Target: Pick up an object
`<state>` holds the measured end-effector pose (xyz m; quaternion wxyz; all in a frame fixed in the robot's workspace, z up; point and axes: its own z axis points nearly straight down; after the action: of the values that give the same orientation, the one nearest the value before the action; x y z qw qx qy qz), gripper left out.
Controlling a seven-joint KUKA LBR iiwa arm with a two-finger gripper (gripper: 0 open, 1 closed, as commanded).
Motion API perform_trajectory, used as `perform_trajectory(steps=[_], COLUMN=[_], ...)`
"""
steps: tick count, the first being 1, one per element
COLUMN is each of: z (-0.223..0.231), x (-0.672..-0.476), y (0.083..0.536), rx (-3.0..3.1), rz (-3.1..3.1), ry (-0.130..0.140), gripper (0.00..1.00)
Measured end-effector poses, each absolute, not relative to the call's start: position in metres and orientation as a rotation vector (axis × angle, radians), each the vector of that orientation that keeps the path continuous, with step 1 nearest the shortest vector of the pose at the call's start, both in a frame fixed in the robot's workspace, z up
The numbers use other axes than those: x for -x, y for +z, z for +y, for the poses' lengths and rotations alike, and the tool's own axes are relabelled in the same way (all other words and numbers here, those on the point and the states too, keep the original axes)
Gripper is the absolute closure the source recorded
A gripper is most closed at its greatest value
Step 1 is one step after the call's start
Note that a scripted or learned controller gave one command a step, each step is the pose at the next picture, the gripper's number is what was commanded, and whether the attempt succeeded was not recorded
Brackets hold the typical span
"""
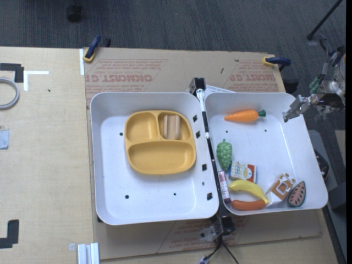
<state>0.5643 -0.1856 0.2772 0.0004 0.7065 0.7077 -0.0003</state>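
Partly cut off at the right edge of the view, the end effector (291, 112) hangs just over the right rim of the right bin (286, 147), near its far corner; its dark fingers are small and blurred, so I cannot tell whether they are open or closed, and nothing shows between them.

Inside that bin, a toy carrot (242, 115) lies alone near the far wall, with bare white floor around it. Along the near wall the rest crowd together: a green grape bunch (224, 154) against the left wall, a small juice carton (242, 171) just beside it, a banana (248, 190) overlapping a red sausage (248, 204), then a pretzel-patterned piece (281, 186) and a watermelon slice (297, 194) in the near right corner. A thin dark stick (223, 185) lies along the left wall; what it is I cannot make out.

The left bin (110, 191) holds a yellow divided plate (159, 155) with a tan block (171, 127) in its far right compartment. Both bins sit on brown cardboard (132, 73) clamped to the surface (44, 164) at its far corners.
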Motion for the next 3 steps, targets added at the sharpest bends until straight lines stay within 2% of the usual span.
perform_trajectory(steps=[1, 2, 3], z=[-0.194, -0.19, -0.19], x=[-0.504, -0.478, -0.479], y=[0.183, 0.092, 0.102], rx=[-2.282, -2.151, -2.151], rz=[2.16, 2.29, 2.285], ry=[-0.001, 0.0, 0.002], gripper=[0.0, 0.0, 1.0])
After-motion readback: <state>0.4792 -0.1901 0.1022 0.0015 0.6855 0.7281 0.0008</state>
